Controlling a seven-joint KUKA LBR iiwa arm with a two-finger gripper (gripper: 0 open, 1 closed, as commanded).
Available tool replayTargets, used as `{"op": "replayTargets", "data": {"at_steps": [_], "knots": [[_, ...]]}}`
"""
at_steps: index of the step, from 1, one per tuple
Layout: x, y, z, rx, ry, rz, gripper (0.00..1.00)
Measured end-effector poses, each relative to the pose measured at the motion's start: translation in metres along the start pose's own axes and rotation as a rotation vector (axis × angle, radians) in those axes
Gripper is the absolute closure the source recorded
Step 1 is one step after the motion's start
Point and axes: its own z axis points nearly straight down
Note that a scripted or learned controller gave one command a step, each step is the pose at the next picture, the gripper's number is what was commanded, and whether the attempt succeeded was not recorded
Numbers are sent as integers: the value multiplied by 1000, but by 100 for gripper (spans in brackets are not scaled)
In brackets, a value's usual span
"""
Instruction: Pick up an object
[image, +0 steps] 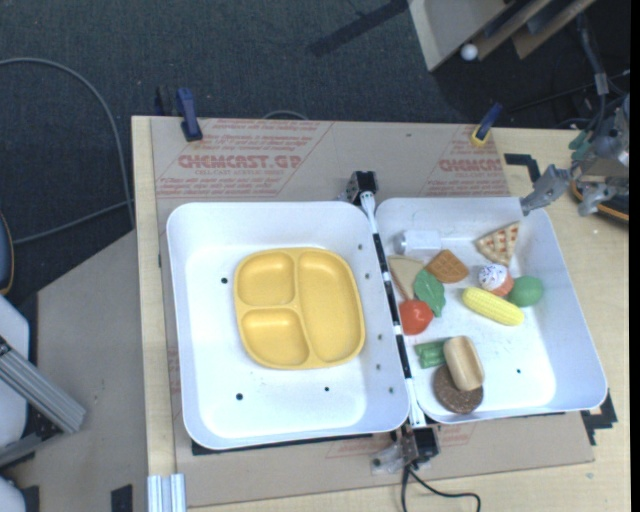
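Note:
The right bin (570, 340) holds several toy foods: a pizza slice (498, 243), a white block (420, 241), a waffle-like piece (447, 266), a green leaf (429, 290), a red tomato (414, 316), a yellow corn cob (492, 306), a green ball (527, 291), a speckled white egg (491, 276), a bun (463, 362) and a brown cookie (457, 394). My gripper (540, 190) hangs over the bin's far right corner, just above and right of the pizza slice, with nothing seen in it.
The left bin (200, 350) carries a yellow divided plate (300, 306). A black divider with clamps (362, 186) runs between the bins. Blue clips (186, 112) hold the cardboard at the back. Arm hardware (600, 150) crowds the upper right.

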Motion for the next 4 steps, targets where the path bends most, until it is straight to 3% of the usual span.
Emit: {"op": "replayTargets", "data": {"at_steps": [1, 2, 3, 4], "knots": [[41, 26, 113, 2, 1, -1, 0], [100, -17, 180, -7, -3, 1, 0], [91, 18, 184, 1, 0, -1, 0], [81, 3, 184, 2, 0, 1, 0]]}}
